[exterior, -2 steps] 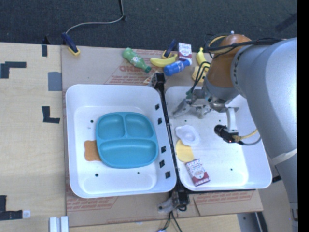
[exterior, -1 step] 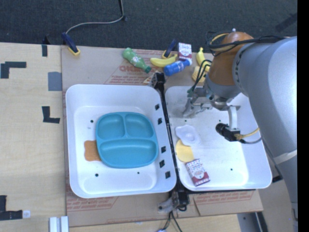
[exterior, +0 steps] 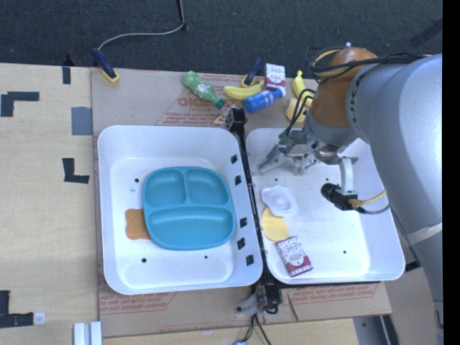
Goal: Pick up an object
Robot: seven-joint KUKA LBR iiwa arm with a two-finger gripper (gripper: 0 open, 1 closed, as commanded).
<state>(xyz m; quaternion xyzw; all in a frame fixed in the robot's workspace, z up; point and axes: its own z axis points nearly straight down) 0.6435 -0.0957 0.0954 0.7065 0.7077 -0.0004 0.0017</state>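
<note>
Nearest the lens, along the bench's front edge: a dark clamp [exterior: 260, 302] between the two bins, plus brown cardboard [exterior: 338, 300] under both. Just behind, in the right bin [exterior: 381, 261], close to its front wall: a small red-and-white carton [exterior: 293, 256], lying flat. Next to it toward the divider, a pale yellow round piece [exterior: 274, 226], touching a clear crumpled plastic cup [exterior: 279, 200] just behind.

Reaching in from the right, bulky grey arm [exterior: 402, 135] bent over the right bin, orange band [exterior: 338, 95] above the wrist, wrist angled down toward the bin's rear left corner. Gripper [exterior: 286, 158] low over the bin floor near the back wall, metal fingers [exterior: 270, 160] splayed apart, nothing between them. Black fitting with a yellow cable [exterior: 343, 196] hanging off the arm over mid-bin.

Open white floor across the right bin's middle and right side; tighter along the divider where the three objects sit in a row.

Left bin [exterior: 115, 192]: blue divided plate [exterior: 190, 207] centred, overlapping a tan flat piece [exterior: 134, 223] at its left; free margin around all four walls.

Behind the bins, on cardboard: green bottle [exterior: 202, 89], yellow banana [exterior: 243, 90], blue bottle [exterior: 261, 100], small white-and-red box [exterior: 275, 73], crowded near the rear edge just beside the gripper's corner.
</note>
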